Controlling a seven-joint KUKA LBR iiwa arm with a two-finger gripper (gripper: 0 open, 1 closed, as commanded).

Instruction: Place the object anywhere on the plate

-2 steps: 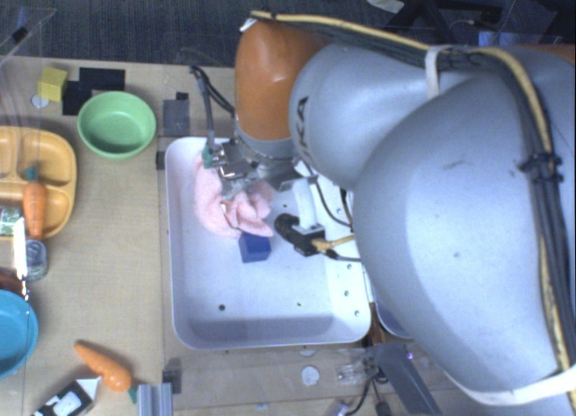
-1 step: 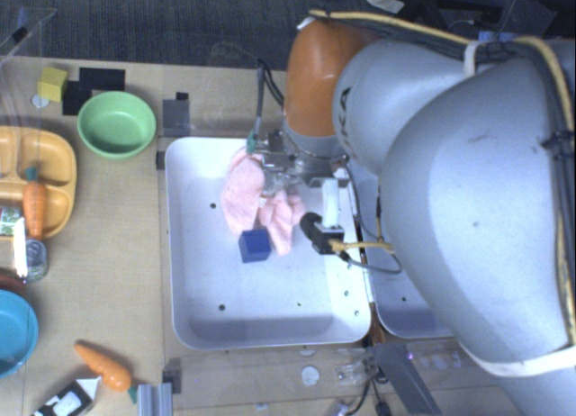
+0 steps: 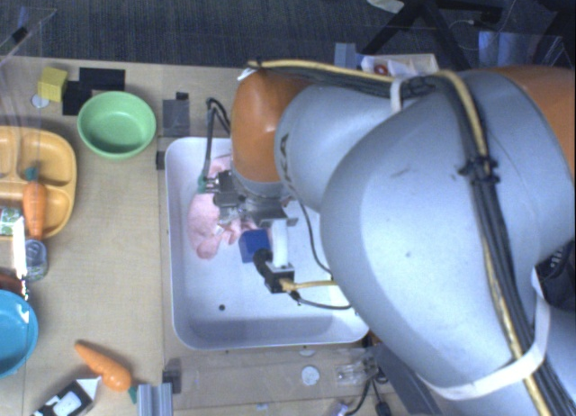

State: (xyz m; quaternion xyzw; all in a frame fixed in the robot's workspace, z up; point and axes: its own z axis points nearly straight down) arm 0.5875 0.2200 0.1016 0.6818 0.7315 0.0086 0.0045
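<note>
Currently end effector (image 3: 236,212) sat low in bin (image 3: 184,252), beside pink object (image 3: 205,222); finger state could not be told. Risk: missed or partial grasp, object dropped short of plate (image 3: 16,333), well apart across table (image 3: 108,252).

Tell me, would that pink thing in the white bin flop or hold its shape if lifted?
The pink thing looks lumpy and rounded, so it is probably soft and might sag. It seems light for its size. It lies flat on the white bin floor, so rolling looks unlikely.
</note>
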